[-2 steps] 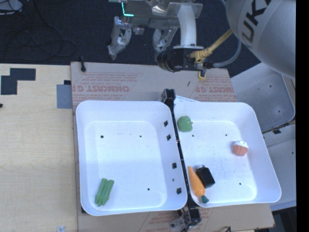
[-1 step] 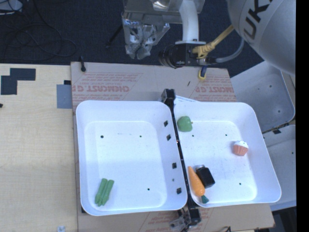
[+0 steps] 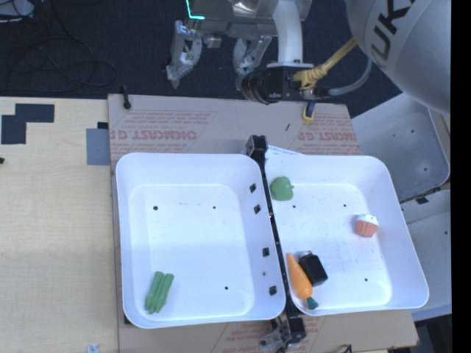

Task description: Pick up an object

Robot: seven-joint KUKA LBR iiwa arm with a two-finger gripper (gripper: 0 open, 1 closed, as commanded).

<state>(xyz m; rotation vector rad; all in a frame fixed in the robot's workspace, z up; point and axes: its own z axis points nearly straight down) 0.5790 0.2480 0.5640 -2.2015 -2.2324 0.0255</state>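
Observation:
My gripper hangs high at the top of the view, behind the far edge of both bins, its two fingers spread apart with nothing between them. In the right bin lie a green round object near the divider, a small orange and white cupcake at the right, an orange carrot and a black block touching it near the front. A green bean pod rests at the front left of the left bin.
The bins sit on a cardboard sheet over a pale wooden bench. A black clip joins the bins at the back. The arm's grey body looms at the upper right, with cables on the dark floor behind.

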